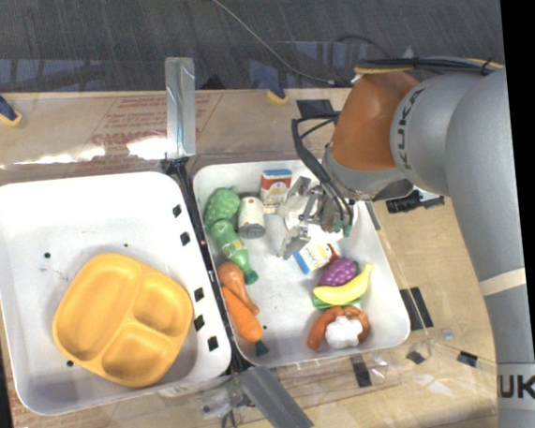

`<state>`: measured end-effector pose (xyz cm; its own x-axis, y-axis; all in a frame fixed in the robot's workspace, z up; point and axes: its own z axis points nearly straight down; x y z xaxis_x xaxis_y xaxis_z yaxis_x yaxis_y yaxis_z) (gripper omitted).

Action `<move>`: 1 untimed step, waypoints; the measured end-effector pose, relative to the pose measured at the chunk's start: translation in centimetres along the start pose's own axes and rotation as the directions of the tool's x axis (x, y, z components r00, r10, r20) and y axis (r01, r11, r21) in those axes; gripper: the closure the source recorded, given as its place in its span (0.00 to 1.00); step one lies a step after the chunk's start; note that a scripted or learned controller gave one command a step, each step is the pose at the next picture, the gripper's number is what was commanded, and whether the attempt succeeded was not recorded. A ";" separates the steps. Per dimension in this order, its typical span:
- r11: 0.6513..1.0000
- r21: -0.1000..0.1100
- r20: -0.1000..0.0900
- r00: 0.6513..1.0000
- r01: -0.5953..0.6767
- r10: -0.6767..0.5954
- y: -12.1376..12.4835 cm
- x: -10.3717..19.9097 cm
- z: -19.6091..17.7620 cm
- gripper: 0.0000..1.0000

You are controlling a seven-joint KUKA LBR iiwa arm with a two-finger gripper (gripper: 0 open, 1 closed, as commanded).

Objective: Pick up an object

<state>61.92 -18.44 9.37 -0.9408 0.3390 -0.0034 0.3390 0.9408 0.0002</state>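
1. Nearest you, along the bottom of the camera view, runs the taped front edge of the counter point(380, 404), and just behind it sit the two white bins side by side.
2. Your left bin point(22, 307) carries a yellow divided tray point(122, 316), lying towards its front.
3. Your right bin point(391, 328) carries the loose items. At its front lies a sausage-shaped toy with a white lump point(338, 329); just behind that, a banana point(343, 288) with a bunch of purple grapes point(339, 271) touching it. Along the left wall lie an orange carrot point(239, 303) and, further back, green vegetables point(222, 217). At the back stand a small white can point(250, 217) and a little carton point(275, 185).
4. You can see the hand point(308, 221) low in the right bin's back half, reaching in from the right, above or on a small blue-and-white packet point(309, 256). From this slanted view you cannot tell whether it is open or closed, nor whether it touches the packet.
5. Judging progress: nothing shows in the hand, and every item looks to be resting in the bin. So the pick is not yet done; you are at the reach-and-grasp stage at best, with closing on an item and lifting it clear both left.
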 end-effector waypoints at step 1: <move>0.997 -0.001 -0.001 0.997 0.077 -0.077 -4.3 6.0 0.0 0.00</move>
<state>54.82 -20.49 9.35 -0.9641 0.2657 -0.0028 0.2657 0.9641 0.0010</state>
